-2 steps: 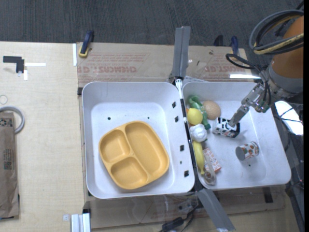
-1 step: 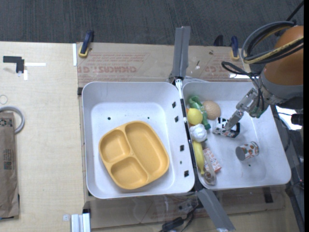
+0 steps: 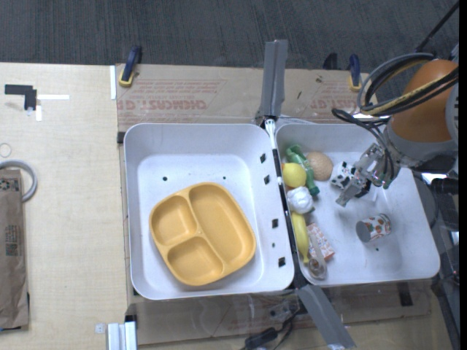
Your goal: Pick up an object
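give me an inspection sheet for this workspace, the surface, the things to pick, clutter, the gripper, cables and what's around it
Surface: wooden bench bearing two white bins side by side, left bin and right bin.
Job's things: in the right bin, along its left wall, a lemon, a green item, a tan round item, a white ball, a banana and a packet; a small cup lies on its side, apart.
Clutter: yellow divided plate in the left bin.
Gripper: gripper low over the right bin, nothing seen between its fingers.
Cables: black cables looped over the arm.
Surroundings: brown bag at the bench's left edge; dark floor behind.
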Robot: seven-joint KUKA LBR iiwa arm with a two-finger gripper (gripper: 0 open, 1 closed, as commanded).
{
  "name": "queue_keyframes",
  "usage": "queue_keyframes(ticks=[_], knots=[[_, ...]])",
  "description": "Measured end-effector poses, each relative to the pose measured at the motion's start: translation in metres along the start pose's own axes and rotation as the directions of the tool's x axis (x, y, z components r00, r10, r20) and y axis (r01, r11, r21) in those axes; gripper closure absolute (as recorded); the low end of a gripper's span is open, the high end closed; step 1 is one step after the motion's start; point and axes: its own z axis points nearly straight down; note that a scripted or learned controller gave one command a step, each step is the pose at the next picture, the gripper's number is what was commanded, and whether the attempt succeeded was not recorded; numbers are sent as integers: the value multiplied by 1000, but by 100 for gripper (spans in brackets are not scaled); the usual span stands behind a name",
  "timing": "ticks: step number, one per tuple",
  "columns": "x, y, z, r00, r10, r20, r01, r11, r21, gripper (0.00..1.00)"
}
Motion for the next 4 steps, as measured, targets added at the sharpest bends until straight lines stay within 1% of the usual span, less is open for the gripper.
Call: queue_keyframes(ticks=[1,2,3,4], knots=[[6,0,9,930,366,3,-366,930,-1,0],[4,0,-1,931,366,7,-366,931,-2,100],[42,68,-90,807,591,2,-591,807,1,100],[107,97,-89,719,695,1,-695,719,3,100]])
